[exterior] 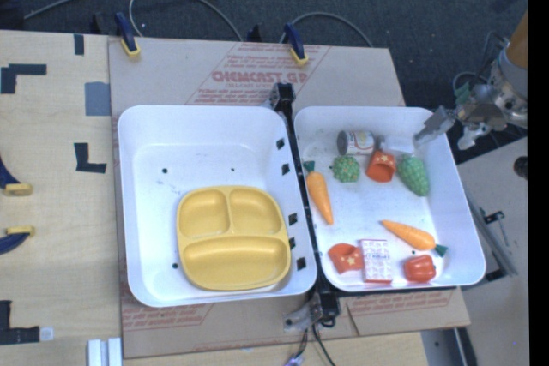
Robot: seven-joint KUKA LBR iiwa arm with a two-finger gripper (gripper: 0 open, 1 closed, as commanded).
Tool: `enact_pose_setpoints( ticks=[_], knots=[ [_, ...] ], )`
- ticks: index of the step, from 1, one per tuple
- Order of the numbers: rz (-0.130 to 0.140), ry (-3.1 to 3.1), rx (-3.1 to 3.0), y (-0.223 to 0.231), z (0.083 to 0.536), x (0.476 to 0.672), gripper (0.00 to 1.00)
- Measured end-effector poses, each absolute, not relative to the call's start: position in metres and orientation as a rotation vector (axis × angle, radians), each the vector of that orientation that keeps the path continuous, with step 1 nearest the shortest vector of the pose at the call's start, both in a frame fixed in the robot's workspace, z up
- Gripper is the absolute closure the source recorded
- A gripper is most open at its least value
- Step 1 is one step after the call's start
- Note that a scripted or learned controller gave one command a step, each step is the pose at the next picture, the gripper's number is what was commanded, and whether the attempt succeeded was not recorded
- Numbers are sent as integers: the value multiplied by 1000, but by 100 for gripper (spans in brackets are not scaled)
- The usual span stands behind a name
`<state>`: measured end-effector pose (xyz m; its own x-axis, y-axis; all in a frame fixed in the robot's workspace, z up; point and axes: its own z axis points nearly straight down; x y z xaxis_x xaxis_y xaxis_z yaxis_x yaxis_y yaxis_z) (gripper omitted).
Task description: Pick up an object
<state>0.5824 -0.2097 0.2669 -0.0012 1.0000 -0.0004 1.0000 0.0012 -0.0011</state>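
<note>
White plastic made up both shallow bins, set side by side on a sheet of printed cardboard [249, 73] clamped to the bench. The left bin [154, 141] carried a yellow divided plate [233, 237] toward its 5 o'clock corner, the plate lying flat with its three compartments facing up.

The right bin [459, 210] held the toy food. A small tin can [356, 141] lay on its side near 12 o'clock, with a green broccoli floret [346, 169] just below it and a red-orange pepper [381, 166] just beside that at 3 o'clock. A green bumpy vegetable [414, 175], hard to name, sat near the pepper's 3 o'clock side. An orange carrot [319, 195] lay along the bin's 9 o'clock wall, tilted. A second carrot [409, 234] lay slanted toward 4 o'clock. Along the 6 o'clock edge sat a red tomato-like piece [344, 257], touching a red and white carton [375, 261], and a red pepper [419, 268] near the carton's 3 o'clock side.

The gripper [446, 126] hung at the right bin's 2 o'clock corner, over the rim, apart from every toy. One grey finger [429, 129] slanted down toward the bin; whether the jaws stood wide or narrow could not be told from this view, and nothing showed between them.
</note>
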Motion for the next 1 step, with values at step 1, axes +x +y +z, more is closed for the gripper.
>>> enact_pose_setpoints(
  ticks=[1],
  knots=[
    [3,-2219,-2219,-205,170,483,0]
  ],
)
